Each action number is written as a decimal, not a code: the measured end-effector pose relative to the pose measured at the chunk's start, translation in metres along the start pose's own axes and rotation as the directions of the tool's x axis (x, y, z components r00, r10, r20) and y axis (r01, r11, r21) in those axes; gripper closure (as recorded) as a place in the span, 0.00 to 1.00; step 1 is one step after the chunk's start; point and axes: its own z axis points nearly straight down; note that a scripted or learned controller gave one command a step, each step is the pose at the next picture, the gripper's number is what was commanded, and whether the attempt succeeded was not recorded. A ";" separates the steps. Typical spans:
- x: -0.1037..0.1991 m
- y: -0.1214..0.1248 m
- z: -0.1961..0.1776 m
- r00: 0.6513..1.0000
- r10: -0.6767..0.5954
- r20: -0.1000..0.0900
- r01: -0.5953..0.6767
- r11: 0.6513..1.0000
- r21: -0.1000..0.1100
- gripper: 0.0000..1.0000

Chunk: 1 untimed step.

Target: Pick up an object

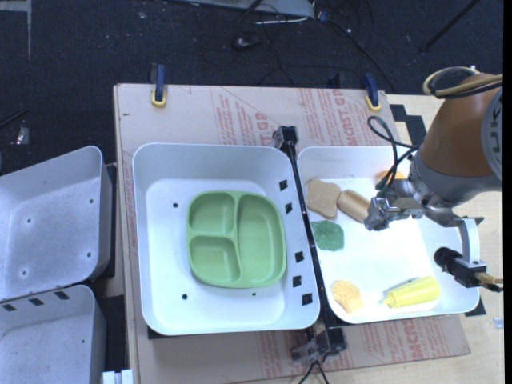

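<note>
The arm [472, 134] runs off the frame's right edge. The gripper [378, 214] is small and blurred — its grip unreadable — and it covers the right end of the tan roll [353, 204].

A pale green divided plate [237, 239] sits in the left white bin [152, 214]. The right white bin [400, 254] holds a tan bread slice [322, 198], a tan roll [354, 205], a dark green scrap [328, 235], an orange-yellow piece [346, 295] and a yellow cob [413, 292]. Blue clamps [159, 84] grip the bench's far edge.
</note>
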 end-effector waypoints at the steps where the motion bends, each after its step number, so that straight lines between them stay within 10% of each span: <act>1: 0.057 0.002 -0.010 1.000 -0.001 -0.001 0.001 1.000 -0.001 1.00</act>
